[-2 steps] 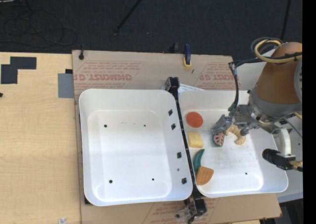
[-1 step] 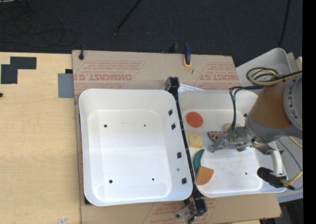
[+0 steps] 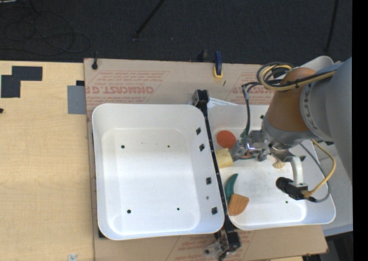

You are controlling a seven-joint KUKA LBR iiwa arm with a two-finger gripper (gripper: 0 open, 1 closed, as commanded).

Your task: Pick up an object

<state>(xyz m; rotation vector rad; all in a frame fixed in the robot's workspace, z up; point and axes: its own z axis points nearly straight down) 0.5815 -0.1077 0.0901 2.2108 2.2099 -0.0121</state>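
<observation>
White bins: two. Right bin [image 3: 322, 217]: one orange ball [image 3: 225, 138], one yellow block [image 3: 224, 160], one green piece [image 3: 230, 184]. Tool [image 3: 244, 149] state unclear.

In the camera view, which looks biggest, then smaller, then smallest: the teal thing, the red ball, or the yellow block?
1. teal thing, long and curved
2. red ball and yellow block look about alike, so I won't rank them.

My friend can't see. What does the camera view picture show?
A grey robot arm reaches into the right white bin, its gripper near a red ball, a yellow block, a green piece and an orange wedge. The left white bin sits beside it.
</observation>
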